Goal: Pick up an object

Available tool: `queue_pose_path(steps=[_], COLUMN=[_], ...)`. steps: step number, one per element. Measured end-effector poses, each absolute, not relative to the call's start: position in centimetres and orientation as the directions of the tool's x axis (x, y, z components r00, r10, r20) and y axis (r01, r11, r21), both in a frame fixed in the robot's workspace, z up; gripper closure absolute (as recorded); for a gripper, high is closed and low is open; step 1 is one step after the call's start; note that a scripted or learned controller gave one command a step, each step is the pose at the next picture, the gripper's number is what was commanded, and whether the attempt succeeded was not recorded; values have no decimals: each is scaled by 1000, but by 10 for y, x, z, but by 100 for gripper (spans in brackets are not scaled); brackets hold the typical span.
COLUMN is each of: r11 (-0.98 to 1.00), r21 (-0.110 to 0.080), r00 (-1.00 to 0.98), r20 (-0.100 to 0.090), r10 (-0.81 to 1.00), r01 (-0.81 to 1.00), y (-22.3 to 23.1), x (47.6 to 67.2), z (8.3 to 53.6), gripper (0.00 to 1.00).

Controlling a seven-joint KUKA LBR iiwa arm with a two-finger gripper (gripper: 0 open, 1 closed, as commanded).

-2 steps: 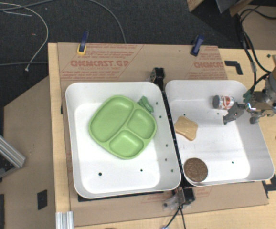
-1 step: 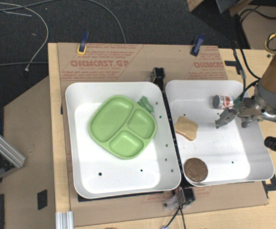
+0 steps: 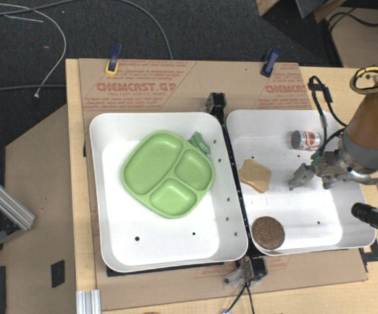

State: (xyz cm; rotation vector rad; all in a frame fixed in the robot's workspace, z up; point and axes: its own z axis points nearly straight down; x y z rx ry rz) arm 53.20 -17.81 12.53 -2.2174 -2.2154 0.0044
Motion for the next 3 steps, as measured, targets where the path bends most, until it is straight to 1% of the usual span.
queue_pose_path(steps=[1, 2, 3], r11=[0, 1, 1], r21=[1, 6, 9], r00=[0, -1, -1], r20=[1, -2, -3], r10=[1000, 1000, 1000], r01=[1000, 1000, 1000], y=[-178, -186, -191], x=[534, 543, 545], z=[140, 195, 259], gripper=[100, 100, 100])
